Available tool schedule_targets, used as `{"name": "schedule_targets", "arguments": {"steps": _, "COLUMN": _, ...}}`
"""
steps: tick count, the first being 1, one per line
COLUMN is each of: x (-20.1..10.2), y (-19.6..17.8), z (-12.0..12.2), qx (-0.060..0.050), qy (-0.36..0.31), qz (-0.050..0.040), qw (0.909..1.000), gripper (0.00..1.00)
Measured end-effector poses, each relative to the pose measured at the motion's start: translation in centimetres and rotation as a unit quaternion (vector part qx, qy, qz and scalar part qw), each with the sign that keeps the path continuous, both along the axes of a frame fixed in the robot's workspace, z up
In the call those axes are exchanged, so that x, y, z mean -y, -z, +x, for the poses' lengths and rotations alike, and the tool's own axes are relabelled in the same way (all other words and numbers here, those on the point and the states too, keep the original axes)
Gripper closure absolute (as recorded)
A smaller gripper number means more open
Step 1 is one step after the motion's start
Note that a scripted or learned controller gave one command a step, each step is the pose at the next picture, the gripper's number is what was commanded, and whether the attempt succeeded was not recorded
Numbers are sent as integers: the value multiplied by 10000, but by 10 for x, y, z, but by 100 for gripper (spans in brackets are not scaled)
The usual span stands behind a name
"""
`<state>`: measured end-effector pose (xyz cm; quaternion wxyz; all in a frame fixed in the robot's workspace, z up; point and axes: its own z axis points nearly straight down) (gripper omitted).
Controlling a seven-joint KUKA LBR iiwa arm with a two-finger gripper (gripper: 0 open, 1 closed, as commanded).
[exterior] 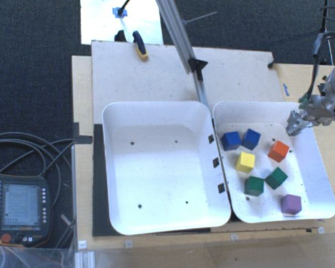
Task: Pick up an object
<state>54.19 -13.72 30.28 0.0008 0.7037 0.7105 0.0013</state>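
The grey metal two-finger gripper [295, 126] hangs over the far right edge of the right shallow white plastic bin [318, 172], and honestly there's no telling how its jaws stand from here. Nothing is visibly in its grip. The small orange cube [278, 150] sits just beside it, with two blue cubes [240, 139], a yellow cube [245, 162], two green cubes [266, 181] and a purple cube [291, 204] scattered toward the near right corner.

You are looking at seven small cubes lying apart in the right bin [318, 166]: two blue cubes [230, 140] [251, 138] sitting side by side at the top, an orange cube [278, 151] to their right, and a yellow cube [245, 162] below. Two dark green cubes [254, 186] [276, 178] are resting lower, and a purple cube [291, 204] is sitting nearest the front rim, all seemingly flat.
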Motion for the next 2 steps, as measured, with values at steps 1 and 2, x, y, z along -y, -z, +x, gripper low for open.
{"name": "schedule_targets", "arguments": {"steps": 1, "x": -56, "y": 4, "z": 1, "qx": -6, "qy": -9, "qz": 5, "qw": 10000, "gripper": 100}}
{"name": "schedule_targets", "arguments": {"steps": 2, "x": -102, "y": 25, "z": -1, "qx": -11, "qy": -2, "qz": 7, "qw": 10000, "gripper": 100}}
